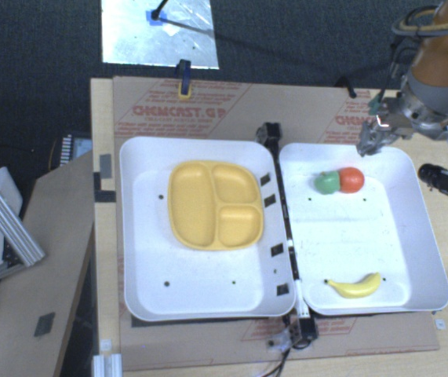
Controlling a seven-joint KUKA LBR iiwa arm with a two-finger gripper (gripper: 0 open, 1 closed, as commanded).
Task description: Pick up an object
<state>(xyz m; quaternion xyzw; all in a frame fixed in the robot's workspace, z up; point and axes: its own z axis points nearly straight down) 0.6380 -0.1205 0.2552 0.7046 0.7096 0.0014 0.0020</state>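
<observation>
Hanging over the right bin's (424, 210) far edge, the gripper (369, 144) carried nothing. Just below it lay a green ball (327, 182) touching a red one (352, 179); a banana (355, 286) lay near the front. A yellow tray (214, 204) sat in the left bin (141, 234).

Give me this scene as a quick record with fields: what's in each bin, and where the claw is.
left bin: yellow divided plate, three compartments
right bin: green ball touching red ball near the far edge; banana near the front edge
claw: above the right bin's far edge, up and right of the two balls, apart from them
held: nothing visible
</observation>
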